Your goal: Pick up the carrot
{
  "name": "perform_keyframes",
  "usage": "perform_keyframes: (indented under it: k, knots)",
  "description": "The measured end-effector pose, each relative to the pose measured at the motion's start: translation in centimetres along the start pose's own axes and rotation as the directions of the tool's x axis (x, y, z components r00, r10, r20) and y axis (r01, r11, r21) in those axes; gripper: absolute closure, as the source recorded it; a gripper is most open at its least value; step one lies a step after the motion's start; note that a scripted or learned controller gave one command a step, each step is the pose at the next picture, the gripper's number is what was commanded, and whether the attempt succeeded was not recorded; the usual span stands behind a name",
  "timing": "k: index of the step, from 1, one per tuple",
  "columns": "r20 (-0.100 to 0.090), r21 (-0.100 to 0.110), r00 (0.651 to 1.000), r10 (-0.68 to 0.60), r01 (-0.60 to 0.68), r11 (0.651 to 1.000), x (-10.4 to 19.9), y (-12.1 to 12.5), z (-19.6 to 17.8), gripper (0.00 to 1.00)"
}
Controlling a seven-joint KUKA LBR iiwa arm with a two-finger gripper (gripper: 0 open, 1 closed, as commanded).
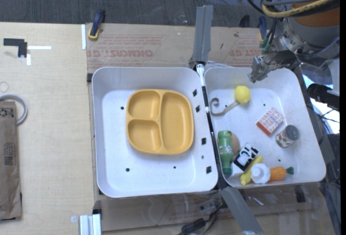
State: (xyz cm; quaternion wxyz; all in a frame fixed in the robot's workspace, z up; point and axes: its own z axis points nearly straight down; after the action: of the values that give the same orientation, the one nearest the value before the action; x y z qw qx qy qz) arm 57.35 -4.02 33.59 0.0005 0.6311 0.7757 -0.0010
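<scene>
Your left bin (pixel 102 136) holds a yellow divided plate (pixel 160 121) at its centre. Right of the plate, in the right bin (pixel 308 115), the carrot (pixel 279 173) lies in the near corner — beside a white bottle (pixel 260 174). The gripper (pixel 258 73) hangs over that bin's far edge, well apart from the carrot — whether it grips anything, you cannot tell.

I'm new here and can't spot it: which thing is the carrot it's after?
Look in the right bin, down at its near edge. The carrot is the small orange piece lying right of the white bottle and below the can, the only orange thing there.
</scene>
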Motion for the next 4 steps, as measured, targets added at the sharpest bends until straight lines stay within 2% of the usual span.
perform_keyframes:
  k: [1, 2, 3, 4]
  knots:
    - [0.000, 0.000, 1.000, 0.000, 0.000, 1.000, 0.0, 0.0, 0.0, 0.00]
    - [-0.001, 0.001, 0.997, -0.075, 0.075, 0.997, 2.2, -4.3, 1.4, 0.00]
    - [-0.002, 0.002, 0.999, -0.040, 0.040, 0.999, -1.4, -8.3, 14.1, 0.00]
    - [-0.002, 0.002, 0.999, -0.041, 0.041, 0.999, -1.4, -8.3, 14.1, 0.00]
